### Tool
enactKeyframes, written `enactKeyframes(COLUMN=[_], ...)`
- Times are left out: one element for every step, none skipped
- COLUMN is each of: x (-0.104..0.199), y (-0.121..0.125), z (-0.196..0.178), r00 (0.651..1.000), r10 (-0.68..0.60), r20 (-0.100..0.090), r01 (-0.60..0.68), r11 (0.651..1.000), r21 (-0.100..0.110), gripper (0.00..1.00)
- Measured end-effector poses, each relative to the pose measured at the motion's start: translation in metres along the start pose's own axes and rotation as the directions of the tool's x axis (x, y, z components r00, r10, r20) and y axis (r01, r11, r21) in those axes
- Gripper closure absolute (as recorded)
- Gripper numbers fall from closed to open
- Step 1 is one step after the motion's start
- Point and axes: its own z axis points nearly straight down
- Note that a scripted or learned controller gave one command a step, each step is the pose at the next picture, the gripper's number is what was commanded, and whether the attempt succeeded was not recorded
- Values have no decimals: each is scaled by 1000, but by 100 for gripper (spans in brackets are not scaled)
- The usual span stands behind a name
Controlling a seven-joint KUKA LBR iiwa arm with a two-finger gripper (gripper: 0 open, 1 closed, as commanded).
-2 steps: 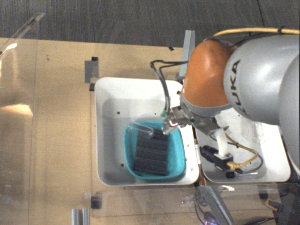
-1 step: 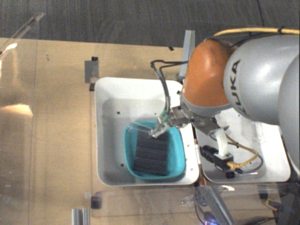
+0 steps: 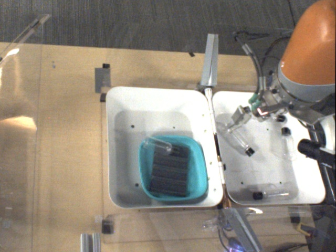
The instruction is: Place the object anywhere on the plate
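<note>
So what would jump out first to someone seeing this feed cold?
Probably the teal square plate in the left bin, with a dark ribbed block and a clear tube lying on it. Next, the arm's big orange band at the upper right, above the right bin, where the gripper hangs over several small clear vials.

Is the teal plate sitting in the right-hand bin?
No, the teal plate sits in the left bin, with a dark ridged object lying on it, while the right bin holds small clear pieces.
</note>
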Motion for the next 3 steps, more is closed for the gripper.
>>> enactKeyframes(x=[-104, -104, -30], y=[-50, -47, -11], z=[-49, -61, -35], r00=[997, 997, 994], r10=[82, 73, 105], r20=[4, 9, 0], r01=[-82, -73, -105], r11=[997, 997, 994], r21=[-1, -10, 3], gripper=[0, 100, 100])
